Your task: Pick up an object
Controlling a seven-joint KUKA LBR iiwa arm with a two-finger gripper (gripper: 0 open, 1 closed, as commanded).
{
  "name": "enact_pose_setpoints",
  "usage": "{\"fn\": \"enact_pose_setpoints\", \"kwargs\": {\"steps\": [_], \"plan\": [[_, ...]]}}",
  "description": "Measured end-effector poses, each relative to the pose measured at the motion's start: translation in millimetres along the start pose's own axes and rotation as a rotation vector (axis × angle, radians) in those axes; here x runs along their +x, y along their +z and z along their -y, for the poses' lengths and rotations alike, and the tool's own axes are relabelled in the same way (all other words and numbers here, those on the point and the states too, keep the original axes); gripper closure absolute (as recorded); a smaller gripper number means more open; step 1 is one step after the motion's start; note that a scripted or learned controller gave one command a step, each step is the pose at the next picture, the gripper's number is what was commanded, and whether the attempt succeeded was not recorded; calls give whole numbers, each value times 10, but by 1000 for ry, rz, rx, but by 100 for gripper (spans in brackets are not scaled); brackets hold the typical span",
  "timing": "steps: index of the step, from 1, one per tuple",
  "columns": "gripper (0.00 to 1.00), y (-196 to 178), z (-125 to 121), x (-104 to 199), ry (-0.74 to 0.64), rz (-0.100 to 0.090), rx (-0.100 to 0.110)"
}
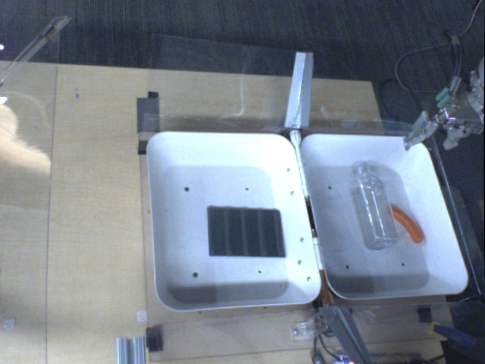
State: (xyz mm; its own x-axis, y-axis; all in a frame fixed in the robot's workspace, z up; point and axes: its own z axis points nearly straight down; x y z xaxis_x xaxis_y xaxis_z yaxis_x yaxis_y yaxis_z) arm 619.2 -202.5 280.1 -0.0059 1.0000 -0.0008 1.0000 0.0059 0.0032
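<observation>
Well, the gripper hangs at two o'clock over the right bin, its fingers spread and holding nothing. Below it a clear plastic bottle lies in that bin, no label readable, an orange object touching its right side. The left bin holds a dark ridged tray.

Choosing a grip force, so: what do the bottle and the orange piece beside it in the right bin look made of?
The bottle looks like clear plastic, glossy: the white bin shows through it. The orange piece looks matte, perhaps rubber or plastic; too small to tell.
</observation>
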Motion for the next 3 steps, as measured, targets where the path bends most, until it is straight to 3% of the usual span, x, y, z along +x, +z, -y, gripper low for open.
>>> {"fn": "enact_pose_setpoints", "kwargs": {"steps": [1,2,3], "plan": [[100,-120,-18,12,-7,2,-5],[0,-119,-18,13,-8,2,-5],[0,1417,156,30,12,6,-31]]}}
